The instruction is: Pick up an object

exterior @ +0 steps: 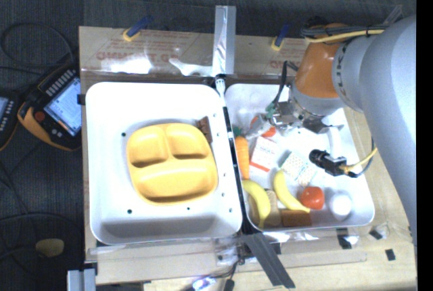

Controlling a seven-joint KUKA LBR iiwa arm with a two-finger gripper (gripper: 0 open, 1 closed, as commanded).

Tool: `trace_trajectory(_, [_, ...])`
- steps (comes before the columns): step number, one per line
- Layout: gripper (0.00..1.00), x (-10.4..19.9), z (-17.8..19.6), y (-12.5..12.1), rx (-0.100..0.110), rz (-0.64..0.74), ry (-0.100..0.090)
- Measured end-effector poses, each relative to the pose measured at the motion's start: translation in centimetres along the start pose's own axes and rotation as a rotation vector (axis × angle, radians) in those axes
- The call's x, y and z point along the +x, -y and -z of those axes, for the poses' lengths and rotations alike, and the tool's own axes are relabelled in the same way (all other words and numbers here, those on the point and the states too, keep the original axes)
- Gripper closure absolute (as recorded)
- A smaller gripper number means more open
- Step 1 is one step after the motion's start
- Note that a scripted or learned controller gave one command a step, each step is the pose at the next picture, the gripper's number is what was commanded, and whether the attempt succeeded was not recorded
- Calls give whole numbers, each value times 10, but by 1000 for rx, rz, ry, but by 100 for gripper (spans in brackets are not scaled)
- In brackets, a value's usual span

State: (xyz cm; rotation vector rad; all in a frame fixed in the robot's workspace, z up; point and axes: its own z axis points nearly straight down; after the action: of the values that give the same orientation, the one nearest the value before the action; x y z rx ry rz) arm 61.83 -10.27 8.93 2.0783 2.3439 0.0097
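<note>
My gripper hangs low over the back of the right bin, under the orange wrist band. Just below it lie a white and orange box and a white patterned packet. An orange carrot lies along the bin's left wall. Two bananas, a red tomato, a brown block and a white ball sit at the front. I see nothing held in the gripper.
The left bin holds a yellow divided tray with a small brown piece at its back corner. A black cable plug hangs from the arm over the right bin. A pendant lies off the bench at left.
</note>
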Motion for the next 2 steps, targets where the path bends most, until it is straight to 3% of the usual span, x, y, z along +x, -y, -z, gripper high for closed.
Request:
trace_trajectory(1, [0,-41,0,6,2,27,2])
trace_trajectory(2, [0,-63,69,-5,11,171,0])
